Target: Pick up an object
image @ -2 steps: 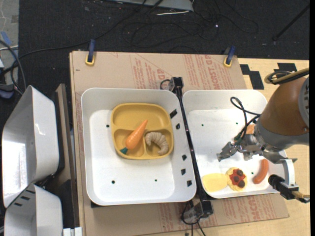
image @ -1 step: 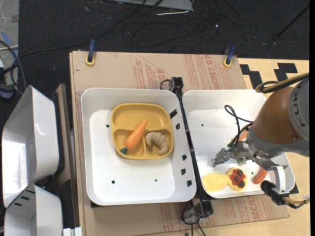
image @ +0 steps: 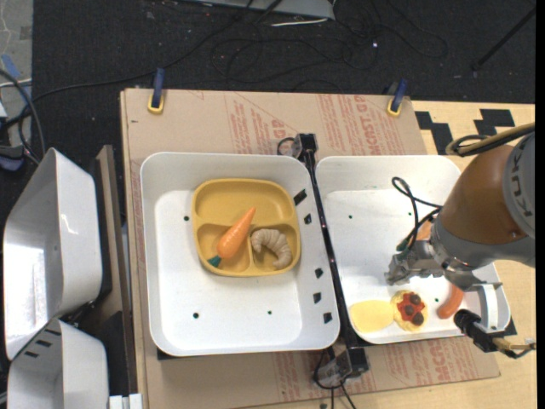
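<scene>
In the left bin (image: 170,254) a yellow divided plate (image: 245,225) holds an orange carrot (image: 236,233) and a pale shrimp-like piece (image: 272,244). In the right bin (image: 366,203), near the front edge, lie a flat yellow piece (image: 372,315), a small pastry with red and dark berries (image: 410,308) and an orange-red sausage-like piece (image: 450,302). My gripper (image: 407,265) hangs low over the right bin, just behind the pastry, with the arm's orange band (image: 490,198) above it.
Black cables (image: 407,196) trail across the right bin's floor toward the wrist. A black divider (image: 322,245) runs between the bins. Spare white bins (image: 51,245) stand off the bench at the left. Yellow clamps (image: 156,102) hold the cardboard's back edge.
</scene>
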`<state>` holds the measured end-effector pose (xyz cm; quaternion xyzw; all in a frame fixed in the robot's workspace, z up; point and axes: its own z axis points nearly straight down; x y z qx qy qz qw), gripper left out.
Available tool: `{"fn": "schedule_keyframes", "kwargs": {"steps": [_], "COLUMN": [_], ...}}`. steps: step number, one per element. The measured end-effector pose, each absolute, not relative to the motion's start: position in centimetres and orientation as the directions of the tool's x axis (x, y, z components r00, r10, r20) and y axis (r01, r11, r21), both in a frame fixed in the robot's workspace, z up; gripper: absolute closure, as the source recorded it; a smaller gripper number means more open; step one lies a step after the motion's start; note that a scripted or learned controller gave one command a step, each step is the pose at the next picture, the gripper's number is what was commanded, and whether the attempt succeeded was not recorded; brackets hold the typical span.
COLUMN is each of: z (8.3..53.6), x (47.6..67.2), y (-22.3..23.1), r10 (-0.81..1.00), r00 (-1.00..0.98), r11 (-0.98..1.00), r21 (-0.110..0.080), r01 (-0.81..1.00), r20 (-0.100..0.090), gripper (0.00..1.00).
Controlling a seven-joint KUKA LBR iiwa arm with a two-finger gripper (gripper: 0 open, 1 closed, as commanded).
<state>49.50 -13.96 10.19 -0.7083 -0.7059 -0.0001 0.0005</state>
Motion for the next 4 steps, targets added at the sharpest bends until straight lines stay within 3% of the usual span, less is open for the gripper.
{"fn": "schedule_keyframes", "kwargs": {"steps": [2, 3, 4], "z": [21.8, 24.2, 23.1], "x": [50.1, 50.2, 49.9], "y": [-12.4, -12.4, -7.4], "r10": [1.000, 1.000, 1.000], "r00": [-0.004, -0.003, -0.008], "r11": [0.005, 0.003, 0.008], "r21": [0.007, 0.004, 0.000], "r01": [1.000, 1.000, 1.000], "r20": [-0.001, -0.001, 0.001], "gripper": [1.00, 1.00, 1.00]}}
